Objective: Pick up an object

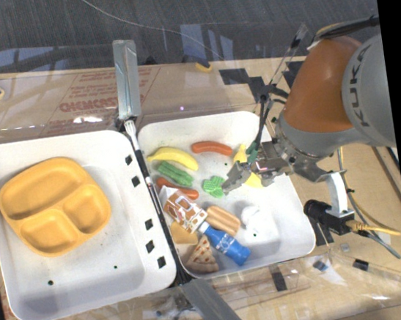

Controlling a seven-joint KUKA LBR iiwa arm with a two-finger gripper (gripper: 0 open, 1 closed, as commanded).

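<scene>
The right bin (286, 214) holds several toy foods. Among them are a yellow banana (173, 157), a red sausage (211, 147), a dark green vegetable (175, 172), a small light green piece (214, 185), a tan bun (222, 219), a blue bottle (227, 246) and a white lump (254, 218). My gripper (234, 178) hangs low over the middle of this bin, reaching in from the right. Its tip is right beside the light green piece. A yellow item (243, 155) lies partly hidden under the gripper body.
In the left bin (27, 298) lies a yellow divided plate (54, 206). A printed snack box (181, 209) and a brown waffle-like piece (200, 256) crowd the right bin's front left corner. A metal divider bar (126, 77) stands behind the gap between the bins.
</scene>
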